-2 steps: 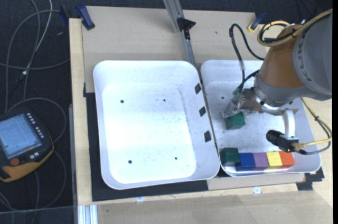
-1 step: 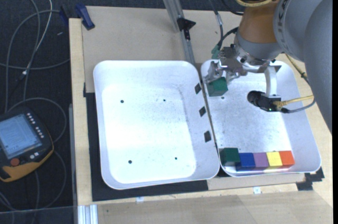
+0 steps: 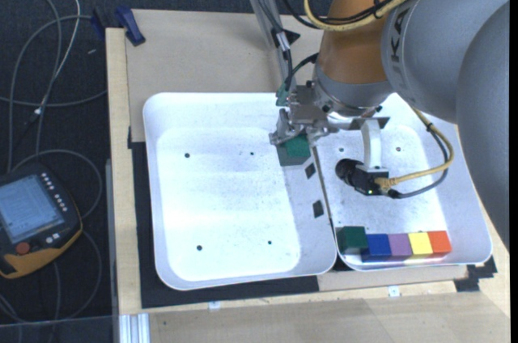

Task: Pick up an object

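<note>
Hanging over the seam between the two shallow white plastic bins, the two-finger gripper has a small dark green block pinched between its narrowly parted fingers, lifted near the left bin's right wall. The block looks light, stiff and smooth-sided, so flat opposite faces make the safest hold. In the right bin's near corner sits a row of matte cubes, green, blue, purple, yellow and orange, touching one another.
</note>
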Robot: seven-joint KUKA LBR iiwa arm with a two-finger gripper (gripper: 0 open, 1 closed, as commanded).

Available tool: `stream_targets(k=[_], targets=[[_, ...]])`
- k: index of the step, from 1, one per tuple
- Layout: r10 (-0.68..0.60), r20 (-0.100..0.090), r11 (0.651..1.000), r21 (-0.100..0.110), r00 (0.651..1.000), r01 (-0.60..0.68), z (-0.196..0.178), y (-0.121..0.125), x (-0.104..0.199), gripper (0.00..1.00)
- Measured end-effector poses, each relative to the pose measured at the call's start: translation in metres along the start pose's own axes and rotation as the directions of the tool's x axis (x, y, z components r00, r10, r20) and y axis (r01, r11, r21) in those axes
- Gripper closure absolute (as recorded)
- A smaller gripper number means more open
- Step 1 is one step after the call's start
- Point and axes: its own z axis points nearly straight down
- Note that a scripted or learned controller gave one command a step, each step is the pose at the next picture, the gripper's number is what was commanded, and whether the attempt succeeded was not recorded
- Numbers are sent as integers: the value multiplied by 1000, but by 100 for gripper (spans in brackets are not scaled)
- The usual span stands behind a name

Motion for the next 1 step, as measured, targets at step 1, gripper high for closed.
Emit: stream_targets(k=[1], targets=[[9,5,1000,6,1000,-9,45,11,2,100]])
